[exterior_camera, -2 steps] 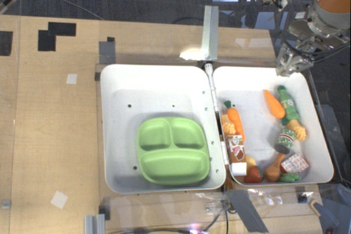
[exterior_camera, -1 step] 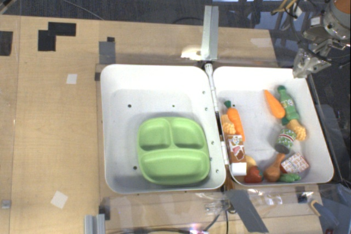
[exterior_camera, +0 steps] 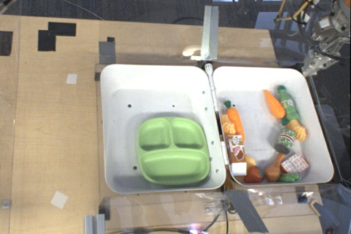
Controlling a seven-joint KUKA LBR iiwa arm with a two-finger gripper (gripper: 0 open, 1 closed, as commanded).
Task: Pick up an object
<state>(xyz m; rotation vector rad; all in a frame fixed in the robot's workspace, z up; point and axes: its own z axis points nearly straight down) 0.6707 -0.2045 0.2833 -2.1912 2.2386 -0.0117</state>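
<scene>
The right bin (exterior_camera: 258, 85) holds several toy foods. An orange carrot (exterior_camera: 273, 104) lies beside a green bottle (exterior_camera: 287, 101) at the right. A second carrot (exterior_camera: 235, 120) and a small carton (exterior_camera: 236, 148) lie along the divider. A corn piece (exterior_camera: 296, 129), a dark can (exterior_camera: 283, 142), a red tomato (exterior_camera: 253, 175) and a patterned box (exterior_camera: 295, 163) crowd the near right corner. My gripper (exterior_camera: 317, 61) hangs at the far right corner of this bin, outside its rim and apart from every item.
The left bin (exterior_camera: 118, 96) bears a green divided plate (exterior_camera: 173, 150) in its near half. A metal post (exterior_camera: 210, 35) stands behind the divider between the bins. Cables and the arm's wrist (exterior_camera: 332, 24) fill the top right.
</scene>
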